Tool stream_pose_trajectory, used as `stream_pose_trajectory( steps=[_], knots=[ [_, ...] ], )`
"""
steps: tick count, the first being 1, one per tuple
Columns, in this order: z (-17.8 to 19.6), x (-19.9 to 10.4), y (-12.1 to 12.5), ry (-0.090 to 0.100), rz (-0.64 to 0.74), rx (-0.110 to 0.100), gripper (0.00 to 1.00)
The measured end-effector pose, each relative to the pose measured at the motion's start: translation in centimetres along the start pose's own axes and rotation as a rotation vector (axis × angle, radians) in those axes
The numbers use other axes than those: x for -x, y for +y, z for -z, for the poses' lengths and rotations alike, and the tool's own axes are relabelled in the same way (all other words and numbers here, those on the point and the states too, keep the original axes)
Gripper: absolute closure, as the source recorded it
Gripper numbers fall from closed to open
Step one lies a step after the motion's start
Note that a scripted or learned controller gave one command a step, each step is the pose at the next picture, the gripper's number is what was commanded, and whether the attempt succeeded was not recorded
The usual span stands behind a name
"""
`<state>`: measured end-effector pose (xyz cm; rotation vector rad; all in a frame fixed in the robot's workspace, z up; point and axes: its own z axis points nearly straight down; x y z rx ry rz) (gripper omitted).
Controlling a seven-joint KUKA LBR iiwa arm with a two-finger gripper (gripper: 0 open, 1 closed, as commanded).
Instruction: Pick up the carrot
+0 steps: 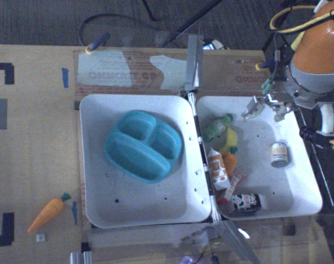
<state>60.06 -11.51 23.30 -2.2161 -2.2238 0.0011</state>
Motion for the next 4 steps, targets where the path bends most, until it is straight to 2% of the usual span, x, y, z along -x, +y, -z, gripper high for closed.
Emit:
stream_pose_trajectory(
  steps=[1, 2, 3, 4],
  knots=[
    [-14.7, -0.8, -1.6, -0.001, 0.391, 0.006, 0.0],
    [-4.8, -5.9, 0.6, -0.002, 0.475, 0.005, 0.0],
    [-14.6, -1.3, -1.3, -0.002, 0.613, 0.004, 0.0],
    [-13.5, -1.2, -1.2, -0.004, 0.611, 0.01, 1.0]
  ],
)
